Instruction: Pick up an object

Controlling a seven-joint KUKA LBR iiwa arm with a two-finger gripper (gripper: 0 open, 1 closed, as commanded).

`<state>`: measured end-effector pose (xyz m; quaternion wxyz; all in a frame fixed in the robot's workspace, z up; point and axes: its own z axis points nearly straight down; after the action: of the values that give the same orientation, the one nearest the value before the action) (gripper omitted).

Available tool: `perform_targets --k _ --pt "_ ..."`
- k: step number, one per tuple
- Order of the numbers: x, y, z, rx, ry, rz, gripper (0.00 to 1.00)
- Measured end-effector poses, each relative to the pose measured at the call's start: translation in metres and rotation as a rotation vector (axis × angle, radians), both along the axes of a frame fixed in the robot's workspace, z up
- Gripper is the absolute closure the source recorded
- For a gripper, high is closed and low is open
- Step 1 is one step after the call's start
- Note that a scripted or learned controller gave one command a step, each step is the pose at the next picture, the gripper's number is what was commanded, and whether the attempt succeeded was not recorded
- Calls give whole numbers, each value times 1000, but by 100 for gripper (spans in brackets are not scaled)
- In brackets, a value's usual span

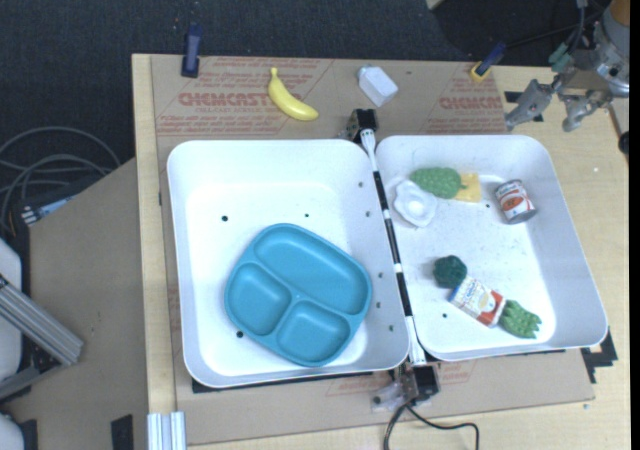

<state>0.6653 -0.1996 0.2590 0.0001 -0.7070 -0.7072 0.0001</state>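
The right bin holds several small things: a green bumpy piece with a yellow piece beside it, a white cup-like object, a small red and white can, a dark green ball, a red and white carton and a green leafy toy. My gripper hangs over the bench beyond the right bin's far right corner. It is open, with nothing between its fingers, and well apart from all the objects.
A blue divided plate lies in the left bin. On the board behind the bins sit a yellow banana, a white block, a blue clip and a blue and yellow clip.
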Motion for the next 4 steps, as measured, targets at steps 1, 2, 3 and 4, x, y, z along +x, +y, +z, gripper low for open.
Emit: perform_targets --k 1,2,3,4 --pt "1 47 -111 2 3 2 0" --pt "-44 90 -175 1 2 1 0" --pt "1 99 -174 0 0 0 0" --pt "-68 125 -73 1 -1 0 0"
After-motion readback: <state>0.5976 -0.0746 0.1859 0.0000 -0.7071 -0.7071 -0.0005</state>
